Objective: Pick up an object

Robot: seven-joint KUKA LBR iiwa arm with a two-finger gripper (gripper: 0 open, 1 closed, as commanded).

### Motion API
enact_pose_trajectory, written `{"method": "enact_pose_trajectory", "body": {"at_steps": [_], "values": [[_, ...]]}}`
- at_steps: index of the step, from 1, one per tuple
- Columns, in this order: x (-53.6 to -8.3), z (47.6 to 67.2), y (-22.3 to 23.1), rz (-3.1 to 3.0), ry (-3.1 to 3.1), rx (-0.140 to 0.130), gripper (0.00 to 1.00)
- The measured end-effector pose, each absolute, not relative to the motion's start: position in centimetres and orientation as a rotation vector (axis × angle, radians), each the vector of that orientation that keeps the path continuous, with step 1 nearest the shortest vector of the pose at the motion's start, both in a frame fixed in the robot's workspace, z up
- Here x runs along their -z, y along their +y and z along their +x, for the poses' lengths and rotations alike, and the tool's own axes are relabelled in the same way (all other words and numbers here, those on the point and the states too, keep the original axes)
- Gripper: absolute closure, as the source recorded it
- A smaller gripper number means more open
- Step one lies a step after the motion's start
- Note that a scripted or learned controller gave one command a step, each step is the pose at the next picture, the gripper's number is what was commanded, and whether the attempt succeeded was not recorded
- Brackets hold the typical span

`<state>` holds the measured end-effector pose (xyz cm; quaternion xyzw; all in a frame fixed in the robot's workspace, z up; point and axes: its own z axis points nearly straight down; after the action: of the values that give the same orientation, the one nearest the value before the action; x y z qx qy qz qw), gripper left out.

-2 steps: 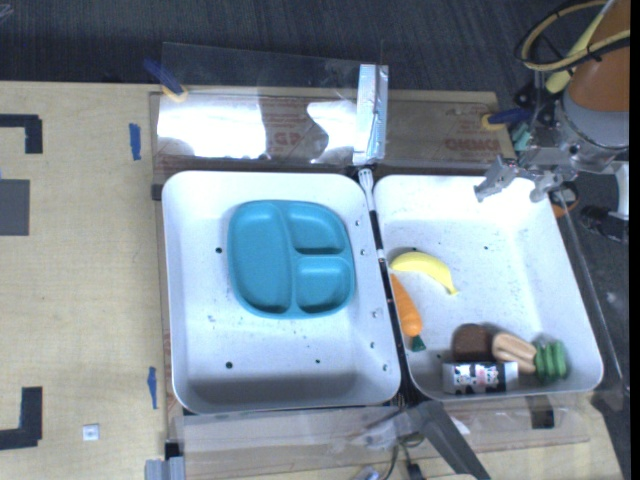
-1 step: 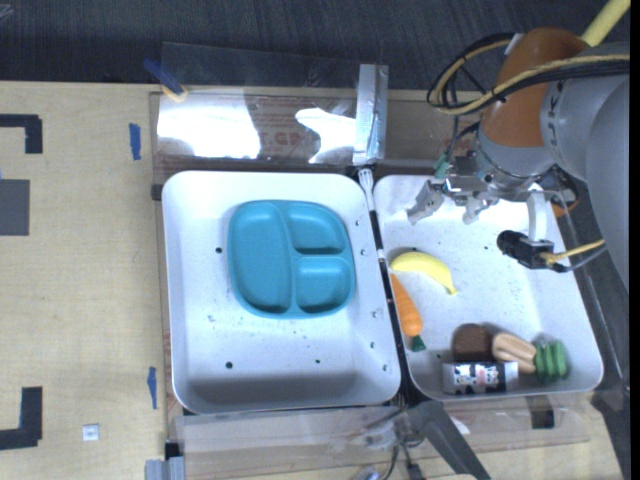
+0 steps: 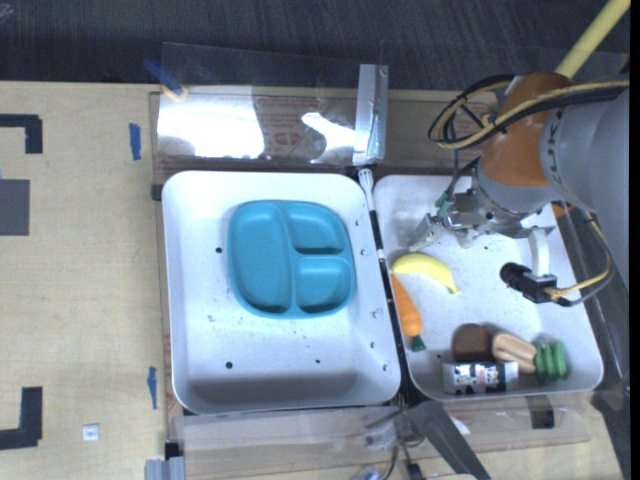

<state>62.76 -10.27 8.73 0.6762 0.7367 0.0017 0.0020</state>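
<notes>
The right bin (image 3: 585, 368) holds several toy items. A yellow banana (image 3: 426, 270) lies near its left wall, with an orange carrot (image 3: 407, 310) just below it. Along the front are a brown lump (image 3: 472, 342), a tan bun-like piece (image 3: 514, 348), a green piece (image 3: 552, 360) and a small bottle (image 3: 482, 375) on its side. My gripper (image 3: 447, 218) hangs over the bin's upper left part, a little above and to the right of the banana. Nothing is visibly held in it.
The left bin (image 3: 190, 348) holds a blue divided plate (image 3: 292, 258). A black part on a yellow cable (image 3: 527, 281) hangs over the right bin's right side. A clear panel (image 3: 260, 128) and a metal post (image 3: 370, 113) stand behind the bins.
</notes>
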Motion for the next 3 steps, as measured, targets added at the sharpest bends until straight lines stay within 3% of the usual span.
{"method": "enact_pose_trajectory", "body": {"at_steps": [1,3], "values": [[-8.8,57.8,-9.8,2.103,2.328,-0.006,0.00],[-8.8,52.7,-9.5,2.163,2.269,-0.010,0.00]]}}
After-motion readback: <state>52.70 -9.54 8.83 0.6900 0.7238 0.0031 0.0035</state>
